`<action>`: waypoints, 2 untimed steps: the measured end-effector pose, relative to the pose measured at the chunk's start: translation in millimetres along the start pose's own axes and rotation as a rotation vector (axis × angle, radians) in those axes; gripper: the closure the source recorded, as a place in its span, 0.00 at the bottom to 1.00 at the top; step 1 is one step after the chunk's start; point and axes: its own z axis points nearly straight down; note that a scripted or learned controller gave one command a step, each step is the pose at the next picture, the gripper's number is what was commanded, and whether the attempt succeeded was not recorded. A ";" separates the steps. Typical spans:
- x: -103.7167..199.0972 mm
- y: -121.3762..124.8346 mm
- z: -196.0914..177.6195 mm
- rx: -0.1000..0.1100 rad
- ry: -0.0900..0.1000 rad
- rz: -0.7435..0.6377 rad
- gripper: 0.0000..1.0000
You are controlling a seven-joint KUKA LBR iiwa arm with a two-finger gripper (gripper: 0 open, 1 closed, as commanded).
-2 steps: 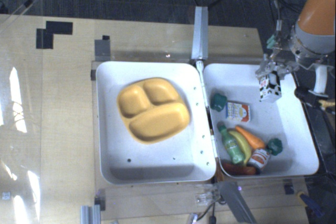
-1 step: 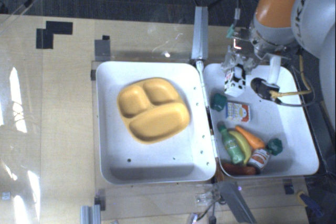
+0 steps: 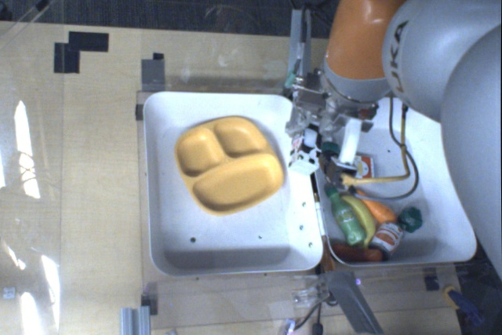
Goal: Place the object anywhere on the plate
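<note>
**Arm poised over the seam between the bins, plate bare of toys**

From my screen, starting at the left, I see the pale wooden bench [image 3: 70, 192] with a few black markers near its far edge. Next comes the left white bin [image 3: 161, 247], and in it lies the yellow plate [image 3: 228, 163], a three-compartment dish sitting a little toward the bin's far side and tilted on the diagonal. I see nothing resting on any of its sections.

Moving right, the gripper [image 3: 314, 155] hangs over the divide where the two bins meet, just beside the plate's right edge. The wrist hardware crowds it so much that I cannot tell its state, nor whether it has hold of anything.

Right of that is the second white bin [image 3: 439, 247]. Along its near left corner sits a small heap of toy food: a green bottle [image 3: 347, 220], a yellow banana [image 3: 362, 212] against it, an orange carrot [image 3: 382, 211], a small jar with a red and white label [image 3: 386, 236], and a dark green piece [image 3: 410, 219]. A small red and white box [image 3: 363, 165] lies just behind the heap, close under the wrist.

The grey arm [image 3: 447, 51] with its orange band [image 3: 361, 27] fills the upper right.
</note>
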 end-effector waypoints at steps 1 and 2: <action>50.1 36.0 9.6 -0.003 0.001 -0.136 1.00; 50.1 36.1 9.3 -0.003 0.000 -0.137 0.00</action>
